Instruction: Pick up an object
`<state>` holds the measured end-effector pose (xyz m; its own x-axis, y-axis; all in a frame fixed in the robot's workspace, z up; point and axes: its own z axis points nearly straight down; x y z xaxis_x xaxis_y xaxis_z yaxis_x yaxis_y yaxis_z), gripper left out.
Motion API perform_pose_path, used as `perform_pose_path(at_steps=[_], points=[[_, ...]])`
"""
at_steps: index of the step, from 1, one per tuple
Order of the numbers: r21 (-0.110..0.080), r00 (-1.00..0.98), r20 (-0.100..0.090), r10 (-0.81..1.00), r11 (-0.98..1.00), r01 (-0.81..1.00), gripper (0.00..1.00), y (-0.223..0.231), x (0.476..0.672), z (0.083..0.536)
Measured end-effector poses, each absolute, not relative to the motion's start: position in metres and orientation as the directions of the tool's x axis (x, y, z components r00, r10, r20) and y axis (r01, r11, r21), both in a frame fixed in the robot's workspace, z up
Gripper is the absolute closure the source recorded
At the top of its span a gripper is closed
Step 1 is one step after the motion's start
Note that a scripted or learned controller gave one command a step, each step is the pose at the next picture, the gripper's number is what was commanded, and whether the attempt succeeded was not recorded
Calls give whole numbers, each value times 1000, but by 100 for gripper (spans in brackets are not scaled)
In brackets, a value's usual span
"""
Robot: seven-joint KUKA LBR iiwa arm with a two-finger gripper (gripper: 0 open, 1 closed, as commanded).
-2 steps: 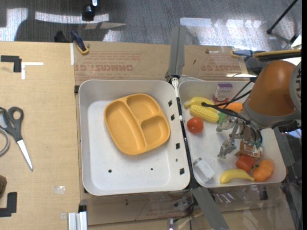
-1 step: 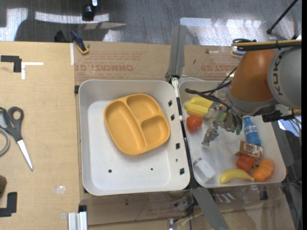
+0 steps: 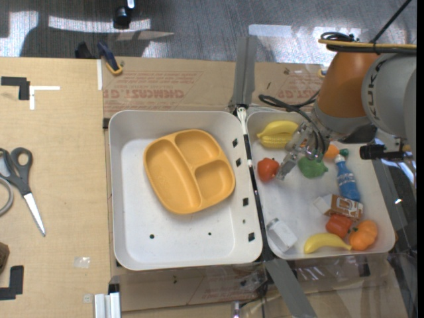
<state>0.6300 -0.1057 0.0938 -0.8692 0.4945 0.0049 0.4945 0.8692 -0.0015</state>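
The grey arm's pincer (image 3: 296, 159) hangs low in the right white bin (image 3: 384, 197), fingers spread with nothing between them, between a small red tomato-like toy (image 3: 267, 169) and a green rounded toy (image 3: 312, 167). Nothing looks lifted yet; gripping and raising remain.

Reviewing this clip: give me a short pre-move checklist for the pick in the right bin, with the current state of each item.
1. Gripper is above the right bin, not the left bin: ok.
2. A target lies close by: the red tomato-like piece and the green toy sit either side of the gripper: ok.
3. Something sits between the jaws: cannot tell.
4. Jaws open wide enough for a pick: cannot tell.
5. Neighbours leave room: the yellow banana lies just behind the gripper and the blue bottle is near the green toy: not ok, crowded.
6. Yellow divided plate is out of the way in the left bin: ok.
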Motion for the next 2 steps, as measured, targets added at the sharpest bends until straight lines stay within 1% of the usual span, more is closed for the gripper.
perform_pose_path(at_steps=[1,2], points=[[1,-705,-3,709,705,709,0,-165,588,93],[1,-708,-7,706,708,706,100,-164,589,103]])
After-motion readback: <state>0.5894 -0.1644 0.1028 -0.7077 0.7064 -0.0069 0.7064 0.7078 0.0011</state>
